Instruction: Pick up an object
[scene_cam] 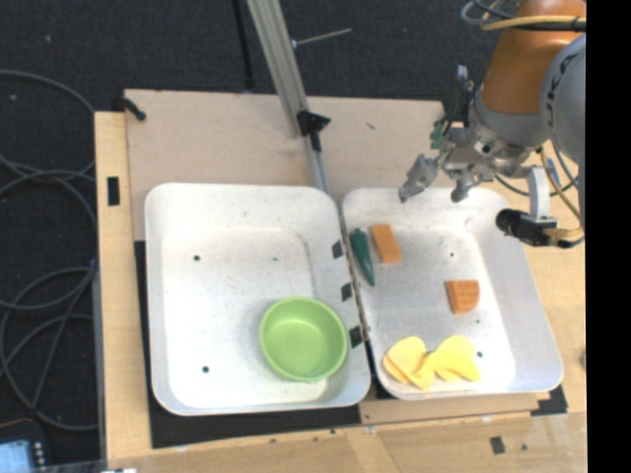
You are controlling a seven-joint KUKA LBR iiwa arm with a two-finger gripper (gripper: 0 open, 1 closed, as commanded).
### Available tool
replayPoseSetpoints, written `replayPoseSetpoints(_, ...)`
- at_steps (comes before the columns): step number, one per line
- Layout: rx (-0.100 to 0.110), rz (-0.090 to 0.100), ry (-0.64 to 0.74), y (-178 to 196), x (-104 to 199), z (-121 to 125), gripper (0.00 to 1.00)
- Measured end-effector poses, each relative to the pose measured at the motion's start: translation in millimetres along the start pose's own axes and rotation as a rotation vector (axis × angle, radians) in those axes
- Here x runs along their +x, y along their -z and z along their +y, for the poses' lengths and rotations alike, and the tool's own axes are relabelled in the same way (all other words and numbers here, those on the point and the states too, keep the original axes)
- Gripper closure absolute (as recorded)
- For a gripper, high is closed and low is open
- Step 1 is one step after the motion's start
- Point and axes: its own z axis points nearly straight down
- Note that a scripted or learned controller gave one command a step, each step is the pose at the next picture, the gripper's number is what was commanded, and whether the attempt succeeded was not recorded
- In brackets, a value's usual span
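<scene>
So far, as I'm reading it, nothing is being carried yet and the whole pick is still ahead of me. I'm looking down on the bench (227,136), which is bearing two white bins side by side. The left bin (197,235) is holding a green bowl (304,338) near its lower right corner. The right bin (503,294) is holding everything else I could go for.

The arm (527,62) is reaching in from the right, its orange band sitting above the wrist. The gripper (439,183) is hanging over the top edge of the right bin, its two fingers spread apart with only bare bin showing between them. I'm judging it to be above the bin floor, not touching any object.

Going down in size among the targets: yellow pieces (432,361) are lying in a cluster at the bottom of the right bin. A dark green object (363,254) is lying along that bin's left wall, and an orange block (385,243) is sitting just beside it, possibly touching. A smaller orange block (462,295) is lying alone toward the middle right, well apart from the others.

I'm guessing the pair by the left wall is nearest the fingers. What remains is everything: choosing one, descending, closing, lifting.
</scene>
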Motion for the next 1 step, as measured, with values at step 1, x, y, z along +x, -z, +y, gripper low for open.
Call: replayPoseSetpoints(1, 0.0, -0.001, 0.0, 0.0, -0.2, 0.0, 0.0)
